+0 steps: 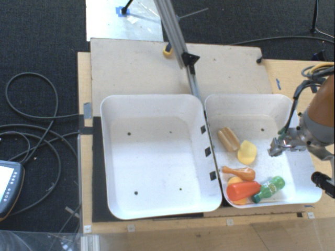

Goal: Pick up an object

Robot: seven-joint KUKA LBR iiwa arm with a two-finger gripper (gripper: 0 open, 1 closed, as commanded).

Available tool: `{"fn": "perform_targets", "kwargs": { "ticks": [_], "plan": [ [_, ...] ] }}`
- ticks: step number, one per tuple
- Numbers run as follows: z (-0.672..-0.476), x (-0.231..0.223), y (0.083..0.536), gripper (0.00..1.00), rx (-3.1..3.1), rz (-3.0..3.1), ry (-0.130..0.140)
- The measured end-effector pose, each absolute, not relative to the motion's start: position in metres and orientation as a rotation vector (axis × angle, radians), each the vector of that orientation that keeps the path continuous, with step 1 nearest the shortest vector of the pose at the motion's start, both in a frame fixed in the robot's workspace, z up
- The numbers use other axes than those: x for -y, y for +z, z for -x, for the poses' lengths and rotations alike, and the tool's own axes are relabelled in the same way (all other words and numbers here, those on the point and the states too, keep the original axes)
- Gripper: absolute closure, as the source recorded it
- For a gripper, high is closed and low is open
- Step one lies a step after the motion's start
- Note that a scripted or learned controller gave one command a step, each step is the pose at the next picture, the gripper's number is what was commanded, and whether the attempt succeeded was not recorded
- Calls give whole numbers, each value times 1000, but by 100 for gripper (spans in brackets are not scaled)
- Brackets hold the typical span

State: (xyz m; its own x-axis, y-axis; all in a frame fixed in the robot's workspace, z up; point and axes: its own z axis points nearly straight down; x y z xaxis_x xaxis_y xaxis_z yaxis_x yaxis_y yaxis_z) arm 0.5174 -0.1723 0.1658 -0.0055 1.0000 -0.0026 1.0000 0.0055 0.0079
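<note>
The left bin (157, 156) is a shallow white plastic tray with rounded corners and a few dark specks on its floor. The right bin (246, 109), of the same make, holds all the objects, clustered in its near-left part. From left to right: a tan, cylindrical bread roll (228, 138) lying at a slant; below it a slim orange piece shaped like a chicken drumstick (238, 171); a smooth orange-red carrot (243, 190) against the front wall; a glossy pale-yellow rounded piece (247, 152); and a small green bottle (269, 187) lying on its side, touching the carrot's end. The pincer (277, 146) hangs over the right part of this bin, near the yellow piece and well above the bottle; whether its tips are apart or together I cannot tell. Both bins sit on a pale tabletop (220, 67).
</note>
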Motion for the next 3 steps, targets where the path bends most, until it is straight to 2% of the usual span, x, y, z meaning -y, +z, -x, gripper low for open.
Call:
{"fn": "perform_targets", "kwargs": {
  "ticks": [1, 2, 3],
  "plan": [
    [-523, 171, 229, 100, -2223, -2209, 6],
    [-524, 171, 227, 100, -2225, -2213, 2],
    [-528, 115, 238, 100, -2233, -2209, 6]
  ]
}}
